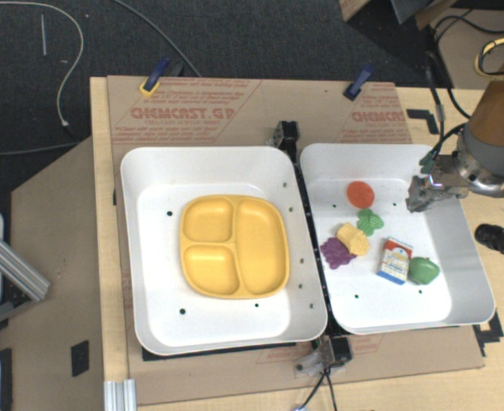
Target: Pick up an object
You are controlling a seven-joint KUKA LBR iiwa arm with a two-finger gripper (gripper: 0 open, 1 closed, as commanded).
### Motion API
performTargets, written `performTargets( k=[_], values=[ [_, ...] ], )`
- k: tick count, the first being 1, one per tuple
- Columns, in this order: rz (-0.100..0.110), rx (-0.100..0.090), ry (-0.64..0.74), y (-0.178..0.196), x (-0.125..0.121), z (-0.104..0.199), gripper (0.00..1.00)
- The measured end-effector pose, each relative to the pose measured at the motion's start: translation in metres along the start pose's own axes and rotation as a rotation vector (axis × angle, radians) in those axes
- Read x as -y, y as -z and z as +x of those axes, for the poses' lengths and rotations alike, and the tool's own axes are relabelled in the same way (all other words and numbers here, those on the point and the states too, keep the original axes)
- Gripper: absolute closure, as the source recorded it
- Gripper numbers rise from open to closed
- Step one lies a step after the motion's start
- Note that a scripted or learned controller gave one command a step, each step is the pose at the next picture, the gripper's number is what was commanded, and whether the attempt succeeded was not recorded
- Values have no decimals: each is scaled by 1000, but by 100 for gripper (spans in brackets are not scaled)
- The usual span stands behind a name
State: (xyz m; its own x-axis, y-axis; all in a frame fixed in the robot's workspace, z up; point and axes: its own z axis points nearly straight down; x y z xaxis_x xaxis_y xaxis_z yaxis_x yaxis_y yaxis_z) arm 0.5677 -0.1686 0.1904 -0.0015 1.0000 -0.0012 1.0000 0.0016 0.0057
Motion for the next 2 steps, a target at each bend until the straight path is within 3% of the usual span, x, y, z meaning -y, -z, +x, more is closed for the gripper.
performTargets(
  k=[1,2],
  values=[
    [0,0,0,43,-1,0,100],
    [8,-4,4,34,1,60,100]
  ],
)
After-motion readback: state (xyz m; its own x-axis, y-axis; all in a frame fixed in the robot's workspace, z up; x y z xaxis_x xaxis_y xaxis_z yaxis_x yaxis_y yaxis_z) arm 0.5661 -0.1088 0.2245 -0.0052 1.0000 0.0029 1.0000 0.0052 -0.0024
